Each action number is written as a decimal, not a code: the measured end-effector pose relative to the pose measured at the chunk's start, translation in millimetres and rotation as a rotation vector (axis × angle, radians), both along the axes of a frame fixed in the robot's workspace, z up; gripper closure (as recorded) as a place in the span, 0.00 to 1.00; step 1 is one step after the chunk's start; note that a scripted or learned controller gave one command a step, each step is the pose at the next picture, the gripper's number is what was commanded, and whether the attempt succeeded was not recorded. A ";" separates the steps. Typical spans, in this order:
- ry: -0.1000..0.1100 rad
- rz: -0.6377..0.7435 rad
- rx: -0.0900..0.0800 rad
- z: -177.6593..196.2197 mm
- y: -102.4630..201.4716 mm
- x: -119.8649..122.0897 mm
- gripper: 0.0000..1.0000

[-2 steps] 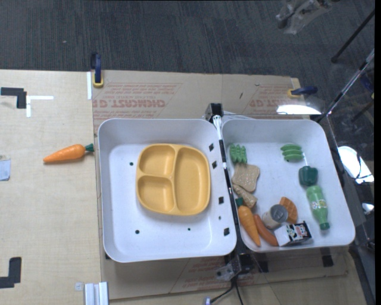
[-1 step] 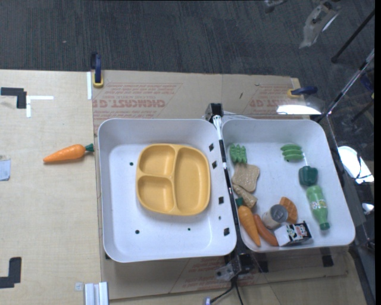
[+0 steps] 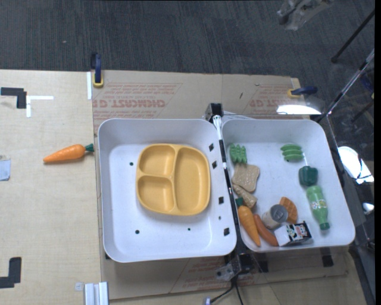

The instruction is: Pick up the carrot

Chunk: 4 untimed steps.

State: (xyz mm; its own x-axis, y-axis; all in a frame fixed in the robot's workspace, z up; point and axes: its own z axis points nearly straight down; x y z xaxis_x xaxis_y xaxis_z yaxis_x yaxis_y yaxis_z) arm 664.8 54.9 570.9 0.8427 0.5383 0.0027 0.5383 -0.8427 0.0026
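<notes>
The gripper (image 3: 296, 15) hangs blurred at the far right, its state impossible to tell, and should descend along the carrot (image 3: 249, 225) in the right bin's (image 3: 324, 143) near-left corner, avoiding the red-orange piece (image 3: 265, 232) touching it.

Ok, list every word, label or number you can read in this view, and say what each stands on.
Red print on the cardboard sheet under the bins, upside down: too blurred to read for certain.
Label on the green bottle: too small to read.
Black and white card in the right bin: print unreadable.
</notes>
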 end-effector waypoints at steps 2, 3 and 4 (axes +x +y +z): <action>-0.003 0.005 0.000 8.2 1.2 1.1 1.00; -0.002 0.005 0.000 8.2 1.1 1.1 0.00; -0.007 0.010 0.000 16.7 2.1 2.2 1.00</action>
State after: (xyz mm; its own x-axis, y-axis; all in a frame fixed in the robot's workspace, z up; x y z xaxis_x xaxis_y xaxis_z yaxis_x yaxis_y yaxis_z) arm 667.0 57.0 587.6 0.8375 0.5464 0.0085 0.5463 -0.8376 0.0065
